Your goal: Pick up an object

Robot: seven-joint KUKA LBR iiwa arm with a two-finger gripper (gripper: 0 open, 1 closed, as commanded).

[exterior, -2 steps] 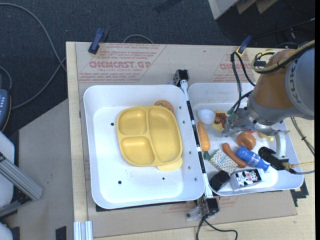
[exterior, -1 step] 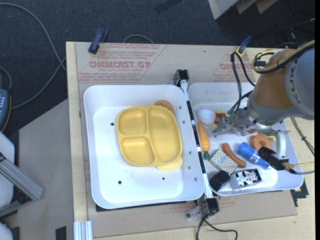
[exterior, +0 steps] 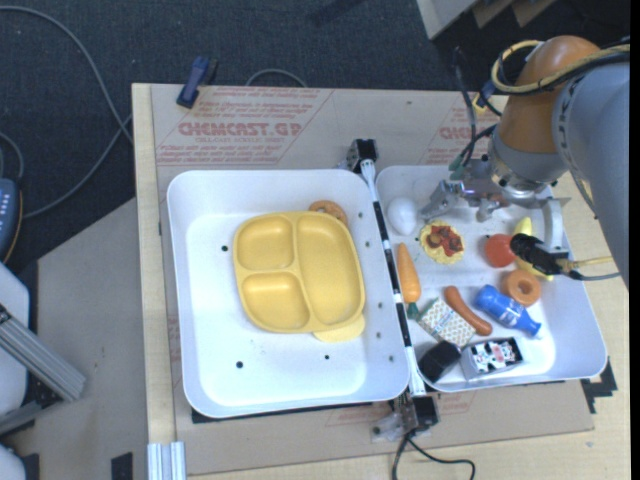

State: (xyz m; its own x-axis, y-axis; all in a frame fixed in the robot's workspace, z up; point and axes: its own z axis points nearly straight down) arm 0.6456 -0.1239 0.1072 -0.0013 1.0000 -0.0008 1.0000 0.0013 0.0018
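Several small toys crowd my right white bin [exterior: 585, 343]; the claw [exterior: 497, 200] hovers above, grip state I cannot tell; next: descend onto the red tomato-like ball [exterior: 499, 249].

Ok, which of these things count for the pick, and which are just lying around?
For the pick, in the right bin:
tool, carrot, sausage, blue bottle, small pizza, white egg, tomato, donut.

Lying about:
yellow divided tray in the left bin, blue clip on the board.
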